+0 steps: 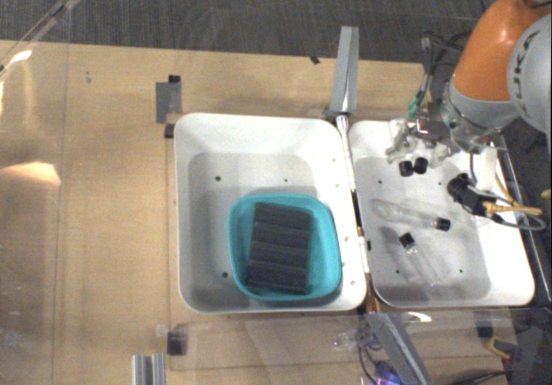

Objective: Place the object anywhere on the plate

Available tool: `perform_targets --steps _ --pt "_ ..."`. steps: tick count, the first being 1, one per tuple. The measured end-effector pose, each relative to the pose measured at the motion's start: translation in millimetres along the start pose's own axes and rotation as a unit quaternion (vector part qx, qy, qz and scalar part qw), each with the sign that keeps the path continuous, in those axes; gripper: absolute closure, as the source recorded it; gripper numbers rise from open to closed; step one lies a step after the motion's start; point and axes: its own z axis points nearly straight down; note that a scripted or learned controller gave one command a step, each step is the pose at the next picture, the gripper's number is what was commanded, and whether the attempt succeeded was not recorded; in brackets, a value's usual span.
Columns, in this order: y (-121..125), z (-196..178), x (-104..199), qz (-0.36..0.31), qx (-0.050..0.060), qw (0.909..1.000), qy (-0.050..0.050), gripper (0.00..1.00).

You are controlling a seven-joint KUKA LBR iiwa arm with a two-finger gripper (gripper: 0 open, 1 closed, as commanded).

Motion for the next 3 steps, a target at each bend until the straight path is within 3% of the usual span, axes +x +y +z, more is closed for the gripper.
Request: perform_targets --steps 1,2,3 --pt "-28 -43 103 -0.081 -0.001 0.9967 0.001 1.00" --pt "-102 -76 188 -0.096 0.000 0.9953 0.001 1.00" --pt "-52 -102 111 -0.084 -0.002 0.9965 0.000 1.00"
